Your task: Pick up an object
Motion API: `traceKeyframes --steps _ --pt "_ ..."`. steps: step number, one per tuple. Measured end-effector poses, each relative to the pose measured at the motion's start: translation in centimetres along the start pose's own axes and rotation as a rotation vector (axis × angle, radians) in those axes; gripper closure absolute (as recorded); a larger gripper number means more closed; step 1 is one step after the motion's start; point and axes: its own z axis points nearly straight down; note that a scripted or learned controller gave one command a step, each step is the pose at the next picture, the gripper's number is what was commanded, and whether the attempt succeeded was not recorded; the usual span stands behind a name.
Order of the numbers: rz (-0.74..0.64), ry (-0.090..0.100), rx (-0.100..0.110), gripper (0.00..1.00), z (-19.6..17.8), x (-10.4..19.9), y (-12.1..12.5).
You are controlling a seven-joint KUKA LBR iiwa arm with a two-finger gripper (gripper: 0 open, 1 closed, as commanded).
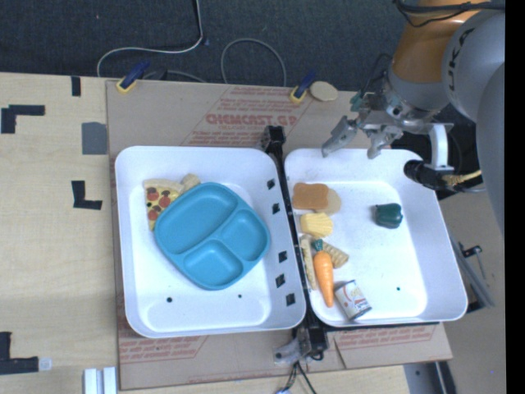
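Camera view: arm comes in from the right, with the gripper [358,142] over the far edge of the right bin [426,257]. Its two fingers are spread wide with nothing between them. It looks raised above the bin rather than down among the objects, though height is hard to judge from this angle.

Right bin contents:
- bread [315,198], near the left wall, closest of the cluster to the gripper
- a yellow piece [317,224] just below the bread, touching or nearly so
- carrot [324,277], lying lengthwise toward the near edge
- a small can [353,299] beside the carrot tip, tipped on its side
- a green item [388,214], alone, well apart from the rest, toward the right wall

Left bin [135,220]: a blue tray [212,234] with a pizza slice [160,199] partly tucked under its far-left edge.

Progress, as judged: nothing lifted yet. Every object rests on a bin floor. The task is at the approach stage; target choice, descent, closing and lift all remain.

No target is evident from the pose. The green item sits clear on all sides and looks the easiest grasp. The bread and yellow piece crowd each other and the bin wall, so a grasp there risks nudging a neighbour.
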Motion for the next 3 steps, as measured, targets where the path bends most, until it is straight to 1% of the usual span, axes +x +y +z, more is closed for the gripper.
traceKeyframes --steps 1,2,3 --pt "0.000 -0.003 -0.002 0.00 15.3 0.2 -0.7" --pt "-0.001 -0.002 -0.005 1.00 13.5 0.3 -0.4" --pt "-0.001 -0.002 -0.005 0.00 13.5 0.3 -0.4"
